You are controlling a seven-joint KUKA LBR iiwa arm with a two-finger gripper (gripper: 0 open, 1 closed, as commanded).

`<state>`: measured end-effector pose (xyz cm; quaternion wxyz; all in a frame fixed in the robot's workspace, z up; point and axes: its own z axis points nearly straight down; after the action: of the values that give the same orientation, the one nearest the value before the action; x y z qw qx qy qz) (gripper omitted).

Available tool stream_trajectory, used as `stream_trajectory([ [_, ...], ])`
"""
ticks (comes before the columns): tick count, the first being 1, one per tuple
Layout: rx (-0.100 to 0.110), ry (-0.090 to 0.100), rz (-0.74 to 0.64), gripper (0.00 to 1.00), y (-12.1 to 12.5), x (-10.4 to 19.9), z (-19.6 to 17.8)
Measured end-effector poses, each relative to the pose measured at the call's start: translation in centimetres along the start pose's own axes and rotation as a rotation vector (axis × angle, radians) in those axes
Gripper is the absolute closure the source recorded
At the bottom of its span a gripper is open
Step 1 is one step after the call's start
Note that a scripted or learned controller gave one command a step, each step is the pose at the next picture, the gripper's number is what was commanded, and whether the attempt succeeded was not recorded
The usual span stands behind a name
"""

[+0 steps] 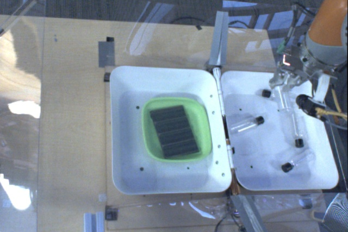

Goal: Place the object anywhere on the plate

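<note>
A green plate sits in the middle of the left white bin. A dark ribbed rectangular block lies flat on it. Several clear tubes with black caps lie in the right bin: one at centre left, a long one at the right, and one near the front. Another short tube lies just below my gripper, which hovers over the right bin's back right corner. Nothing shows as held.
A grey metal post stands behind the seam between the bins. A black-and-yellow cable hangs off the arm over the right bin's right side. Wooden bench top under glare lies to the left.
</note>
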<state>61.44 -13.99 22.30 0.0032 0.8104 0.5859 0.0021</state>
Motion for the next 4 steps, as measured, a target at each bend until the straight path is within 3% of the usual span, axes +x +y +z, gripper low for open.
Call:
stream_trajectory([
  [1,0.006,0.002,-0.003,1.00,-7.5,4.7,3.8],
  [2,0.006,0.002,-0.079,1.00,-14.1,9.5,3.7],
  [3,0.005,0.002,-0.077,0.00,-14.1,9.5,3.7],
  [4,0.002,0.003,-0.134,0.00,-11.9,4.6,3.7],
])
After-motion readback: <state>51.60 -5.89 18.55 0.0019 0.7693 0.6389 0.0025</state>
